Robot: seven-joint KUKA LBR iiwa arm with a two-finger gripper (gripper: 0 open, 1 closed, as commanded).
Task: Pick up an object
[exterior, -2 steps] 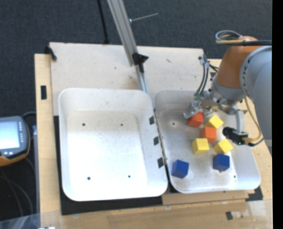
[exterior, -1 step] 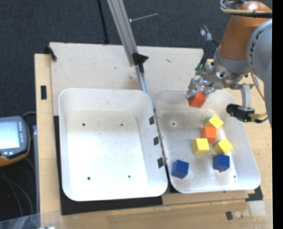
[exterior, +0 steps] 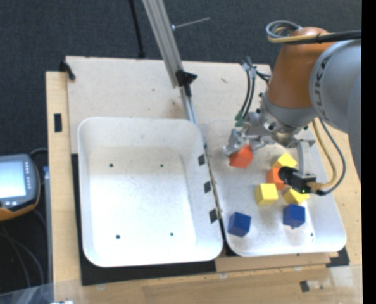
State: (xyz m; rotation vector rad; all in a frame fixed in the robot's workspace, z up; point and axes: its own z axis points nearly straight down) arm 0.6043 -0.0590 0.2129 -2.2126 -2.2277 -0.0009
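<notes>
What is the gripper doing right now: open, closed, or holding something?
Gripper: closed on the orange block, over the right bin.

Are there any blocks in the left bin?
No, the blocks, like the blue block, all lie in the right bin.

The scene is seen through a single fixed camera, set above the table [exterior: 131,81] and aimed downward at a slant. Both white bins are taken in whole: the left bin [exterior: 93,138] lies near the middle of the frame and the right bin [exterior: 327,233] toward the right side. The view is wide enough that dark carpet [exterior: 61,18] is included beyond the table's far and left edges. The arm [exterior: 302,75] is seen entering from the right, looming large because it rises toward the lens.
</notes>
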